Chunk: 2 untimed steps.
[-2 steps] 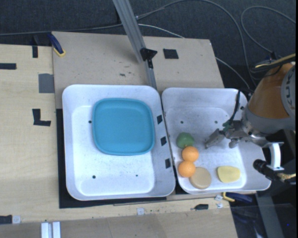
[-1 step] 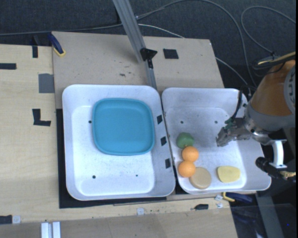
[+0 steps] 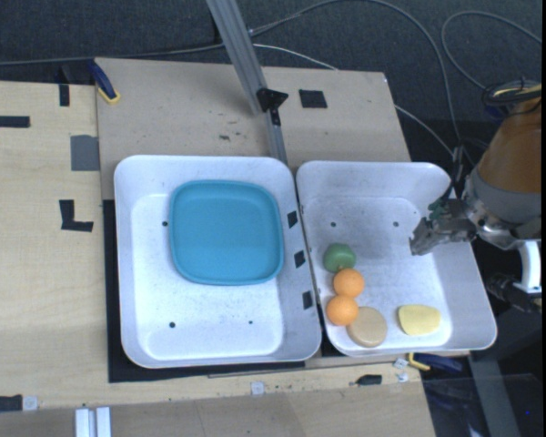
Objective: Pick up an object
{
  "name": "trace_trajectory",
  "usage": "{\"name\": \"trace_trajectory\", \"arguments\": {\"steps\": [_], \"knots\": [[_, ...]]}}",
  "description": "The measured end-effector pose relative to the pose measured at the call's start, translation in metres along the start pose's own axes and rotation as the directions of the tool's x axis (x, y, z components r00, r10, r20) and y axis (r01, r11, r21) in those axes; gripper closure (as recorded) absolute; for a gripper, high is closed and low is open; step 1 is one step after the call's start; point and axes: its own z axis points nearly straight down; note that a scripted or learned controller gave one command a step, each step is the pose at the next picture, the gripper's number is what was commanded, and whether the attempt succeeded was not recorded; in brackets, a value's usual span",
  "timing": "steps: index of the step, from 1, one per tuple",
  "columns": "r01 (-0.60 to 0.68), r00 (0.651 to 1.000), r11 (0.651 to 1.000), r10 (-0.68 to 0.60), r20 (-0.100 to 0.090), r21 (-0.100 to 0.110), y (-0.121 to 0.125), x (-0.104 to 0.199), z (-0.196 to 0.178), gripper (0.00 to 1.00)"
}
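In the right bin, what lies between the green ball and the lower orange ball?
The camera view shows the upper orange ball between the green ball and the lower orange ball. The three run in a close column near the right bin's left wall.

The grey arm with its orange band (image 3: 517, 157) is cut off by the right edge of the view. Its dark two-finger gripper (image 3: 425, 237) is too small and blurred to judge, and the tan round disc (image 3: 368, 327) partly covers the lower orange ball (image 3: 342, 310).
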Motion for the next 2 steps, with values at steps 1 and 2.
{"name": "trace_trajectory", "arguments": {"steps": [1, 2], "knots": [[0.001, 1.000, 1.000, -0.001, 0.000, -0.001, 0.010, 0.002, -0.048, 1.00], [0.000, 1.000, 1.000, 0.000, -0.001, 0.002, 0.010, 0.002, -0.063, 1.00]]}}
